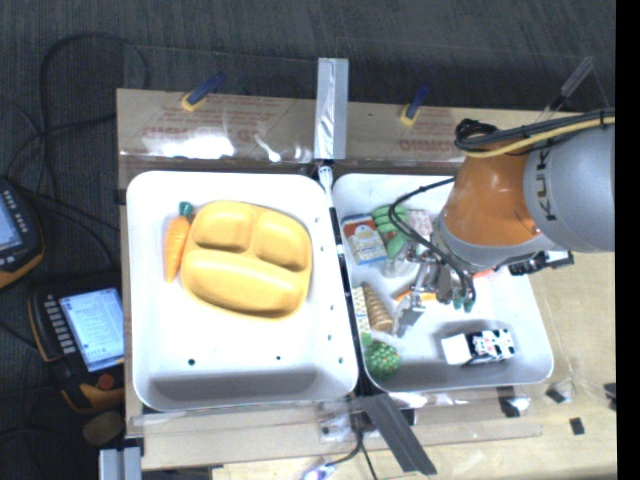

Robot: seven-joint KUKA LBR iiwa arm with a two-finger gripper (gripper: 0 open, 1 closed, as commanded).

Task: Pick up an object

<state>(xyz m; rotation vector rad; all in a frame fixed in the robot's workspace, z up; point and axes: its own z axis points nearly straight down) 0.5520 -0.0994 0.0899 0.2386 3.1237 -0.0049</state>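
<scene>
Small cluttered objects (pixel 385 268) in the right bin (pixel 530 368); carrot (pixel 176 245) beside yellow tray (pixel 247 258), left bin (pixel 150 368).

One fixed camera looks down from above the counter (pixel 560 368) at a slight slant, far enough off to take in both white bins whole. The left bin (pixel 150 368) and the right bin (pixel 535 363) lie side by side mid-frame, with dark floor (pixel 300 13) beyond. The arm (pixel 560 193) enters from the right edge.

A dark grey carpet floor (pixel 300 18) is seen all around the light wooden desk (pixel 150 118). Black cables (pixel 60 68) are laid on the floor at the left, near a handheld controller (pixel 15 230) and a small screen (pixel 92 326). Two blue and yellow clamps (pixel 203 92) are fixed at the desk's far edge.
</scene>
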